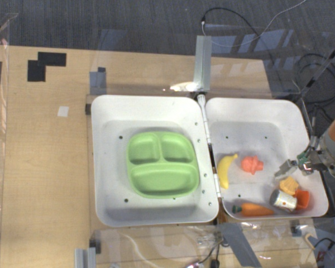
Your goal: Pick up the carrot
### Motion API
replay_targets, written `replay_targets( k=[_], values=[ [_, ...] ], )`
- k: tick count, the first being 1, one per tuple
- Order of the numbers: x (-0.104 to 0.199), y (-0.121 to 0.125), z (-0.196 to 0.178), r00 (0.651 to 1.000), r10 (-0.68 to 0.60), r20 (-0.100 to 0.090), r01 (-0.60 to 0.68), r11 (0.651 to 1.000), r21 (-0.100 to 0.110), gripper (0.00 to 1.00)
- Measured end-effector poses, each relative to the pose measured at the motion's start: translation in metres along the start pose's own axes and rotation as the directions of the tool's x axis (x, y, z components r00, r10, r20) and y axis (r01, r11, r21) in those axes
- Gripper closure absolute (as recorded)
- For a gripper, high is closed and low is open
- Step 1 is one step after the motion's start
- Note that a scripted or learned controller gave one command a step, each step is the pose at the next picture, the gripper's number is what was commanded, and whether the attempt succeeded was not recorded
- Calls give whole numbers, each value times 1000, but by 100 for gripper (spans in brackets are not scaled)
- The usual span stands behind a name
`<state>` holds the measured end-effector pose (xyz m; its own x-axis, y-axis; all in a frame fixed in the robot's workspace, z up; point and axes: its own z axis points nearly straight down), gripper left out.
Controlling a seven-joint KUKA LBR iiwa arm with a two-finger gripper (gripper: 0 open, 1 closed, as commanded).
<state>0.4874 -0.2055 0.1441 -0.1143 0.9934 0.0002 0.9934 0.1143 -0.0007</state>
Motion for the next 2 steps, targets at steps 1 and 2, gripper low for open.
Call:
replay_targets(
  k=[1, 2],
  values=[
    [-1, 3, 56, 990, -138, 4, 138, 990, -8, 0],
    [-1, 6, 45, 990, -141, 7, 141, 990, -15, 100]
  ],
)
